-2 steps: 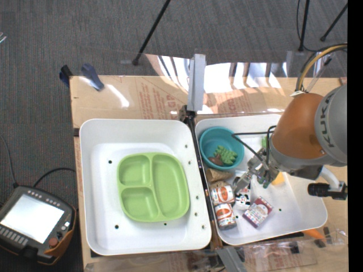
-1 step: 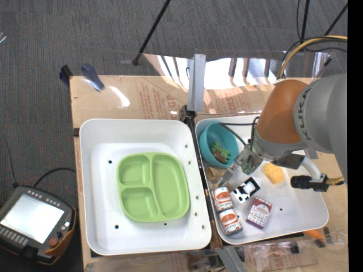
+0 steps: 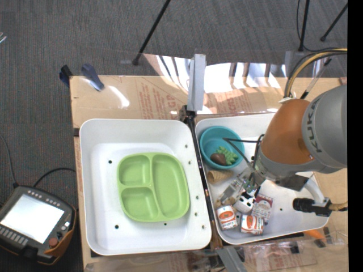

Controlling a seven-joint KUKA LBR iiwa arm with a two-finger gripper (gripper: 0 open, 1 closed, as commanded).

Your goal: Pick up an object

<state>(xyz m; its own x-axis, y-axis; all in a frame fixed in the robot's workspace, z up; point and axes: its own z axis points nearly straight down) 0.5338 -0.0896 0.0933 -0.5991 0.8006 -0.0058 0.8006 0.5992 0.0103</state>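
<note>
My gripper (image 3: 232, 193) hangs low in the right bin (image 3: 295, 224), pointing down and to the left from the orange-banded wrist. Just under it lie a tan cone (image 3: 218, 176) and a black-and-white toy (image 3: 245, 202). Red-and-white cartons sit beside them: one (image 3: 226, 217) at the bin's front left, another (image 3: 251, 224) next to it, and a third (image 3: 263, 204) behind. At the bin's back left stands a teal bowl (image 3: 212, 140) that holds a brown piece (image 3: 219, 159) and a green piece (image 3: 229, 154). I see nothing held in the gripper.
The left bin (image 3: 96, 152) holds a green divided plate (image 3: 153, 186). A grey post (image 3: 197, 86) rises behind the wall between the bins. The arm's bulk covers the right bin's back right. A pendant (image 3: 34, 220) lies on the floor at the left.
</note>
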